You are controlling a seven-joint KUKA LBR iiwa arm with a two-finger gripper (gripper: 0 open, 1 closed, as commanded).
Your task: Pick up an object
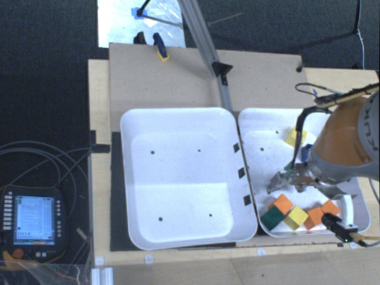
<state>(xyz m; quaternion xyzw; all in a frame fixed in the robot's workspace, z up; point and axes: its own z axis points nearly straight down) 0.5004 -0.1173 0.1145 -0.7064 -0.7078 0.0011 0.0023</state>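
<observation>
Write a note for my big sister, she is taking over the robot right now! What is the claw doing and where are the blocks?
Claw: low over the right bin, near its middle. I cannot tell whether it is open or shut, and no block shows in it.
Blocks: all in the right bin. An orange block, a dark green block, a yellow block and another orange block cluster at the near edge. One more yellow block sits farther back, partly behind the arm.
Done: nothing visibly lifted.
Left: grab a block and lift it.
</observation>
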